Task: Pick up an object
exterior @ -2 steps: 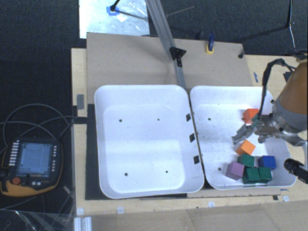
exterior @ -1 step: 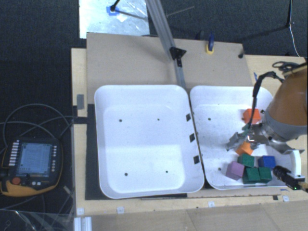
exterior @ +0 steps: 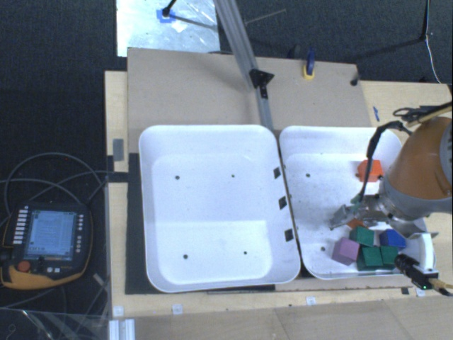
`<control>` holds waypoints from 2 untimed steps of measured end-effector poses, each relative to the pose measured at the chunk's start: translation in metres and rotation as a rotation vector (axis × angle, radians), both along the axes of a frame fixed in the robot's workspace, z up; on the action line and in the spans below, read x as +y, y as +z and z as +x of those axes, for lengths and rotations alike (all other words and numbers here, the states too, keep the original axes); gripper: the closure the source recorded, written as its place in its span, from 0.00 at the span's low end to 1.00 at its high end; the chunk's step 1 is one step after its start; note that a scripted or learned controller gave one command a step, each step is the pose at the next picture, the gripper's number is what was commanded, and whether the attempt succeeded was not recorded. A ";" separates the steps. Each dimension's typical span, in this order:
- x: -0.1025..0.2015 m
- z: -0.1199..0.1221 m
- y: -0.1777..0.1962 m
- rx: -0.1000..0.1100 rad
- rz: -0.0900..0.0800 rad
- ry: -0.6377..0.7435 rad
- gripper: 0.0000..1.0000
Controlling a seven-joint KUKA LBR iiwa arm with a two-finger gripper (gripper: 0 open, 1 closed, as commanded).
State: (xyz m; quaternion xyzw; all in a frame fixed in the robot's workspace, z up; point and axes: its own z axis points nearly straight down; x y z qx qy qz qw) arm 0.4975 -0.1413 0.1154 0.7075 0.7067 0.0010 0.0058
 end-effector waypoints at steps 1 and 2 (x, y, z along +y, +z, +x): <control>0.001 0.002 0.013 -0.004 0.001 0.003 1.00; 0.003 0.006 0.056 0.003 0.005 0.006 1.00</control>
